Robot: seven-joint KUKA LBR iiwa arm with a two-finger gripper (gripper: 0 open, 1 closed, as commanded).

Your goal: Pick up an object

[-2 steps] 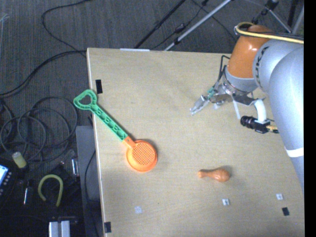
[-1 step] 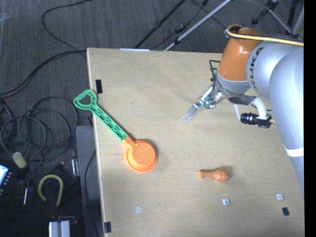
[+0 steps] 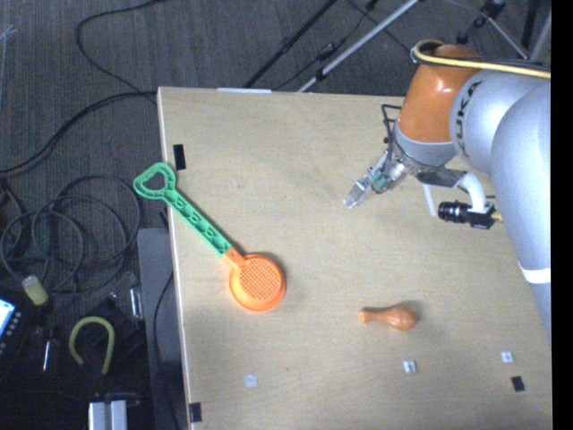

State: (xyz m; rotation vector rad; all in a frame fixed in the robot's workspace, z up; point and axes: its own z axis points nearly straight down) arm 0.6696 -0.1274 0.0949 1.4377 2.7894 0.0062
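The claw (image 3: 356,193) hangs narrow and holds nothing near the counter's (image 3: 295,133) far right edge; the orange gourd-shaped toy (image 3: 390,316) lies near its front edge, and may roll away

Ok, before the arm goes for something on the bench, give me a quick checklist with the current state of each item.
1. Targets in view: ok. A green-handled orange strainer and a small orange drumstick-shaped toy lie on the tan bench surface.
2. Targets apart from each other: ok, a clear gap separates them.
3. Gripper free of any load: ok, nothing shows between its fingers.
4. Gripper over a target: not ok, it hangs over bare surface, up and right of the strainer.
5. Finger opening: cannot tell, too small and blurred.
6. Strainer fully on the bench: cannot tell; its handle loop reaches the left edge.
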